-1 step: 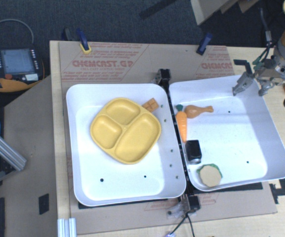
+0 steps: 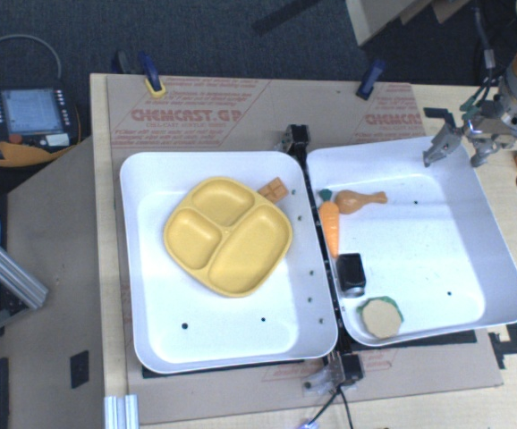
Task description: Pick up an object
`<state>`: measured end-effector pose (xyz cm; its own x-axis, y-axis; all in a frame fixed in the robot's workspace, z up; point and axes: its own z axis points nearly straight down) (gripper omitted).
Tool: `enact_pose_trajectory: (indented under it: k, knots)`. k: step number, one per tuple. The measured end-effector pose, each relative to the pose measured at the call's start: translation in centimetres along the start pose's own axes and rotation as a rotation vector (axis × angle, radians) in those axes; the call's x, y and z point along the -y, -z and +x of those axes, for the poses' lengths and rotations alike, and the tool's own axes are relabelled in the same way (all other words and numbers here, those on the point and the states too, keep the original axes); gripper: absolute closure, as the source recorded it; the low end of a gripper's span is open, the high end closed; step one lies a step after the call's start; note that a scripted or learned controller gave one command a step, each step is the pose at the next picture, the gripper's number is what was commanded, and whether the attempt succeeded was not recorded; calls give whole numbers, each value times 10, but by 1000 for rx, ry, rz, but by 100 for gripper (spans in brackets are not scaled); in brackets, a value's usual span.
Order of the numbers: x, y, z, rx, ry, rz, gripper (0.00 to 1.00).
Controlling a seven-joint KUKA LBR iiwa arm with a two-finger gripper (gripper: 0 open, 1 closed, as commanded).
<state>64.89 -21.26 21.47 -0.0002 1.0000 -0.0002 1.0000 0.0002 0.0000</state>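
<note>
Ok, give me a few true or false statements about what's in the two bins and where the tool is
1. The yellow three-compartment plastic plate lies in the left white bin. True.
2. The orange toy carrot lies on the plate. False: it lies in the right white bin, near the divider.
3. The tool grips the small black block. False: it is over the right bin's far edge, nothing between its fingers.
4. The tan drumstick-shaped toy lies beside the carrot. True.
</note>
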Motion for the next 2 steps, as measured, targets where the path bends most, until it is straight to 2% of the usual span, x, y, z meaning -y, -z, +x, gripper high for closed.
enact_pose_trajectory:
  k: [1,2]
  knots:
    - [-6,-61,0,-2,1,7,0]
    - [-16,-109,7,-6,4,1,0]
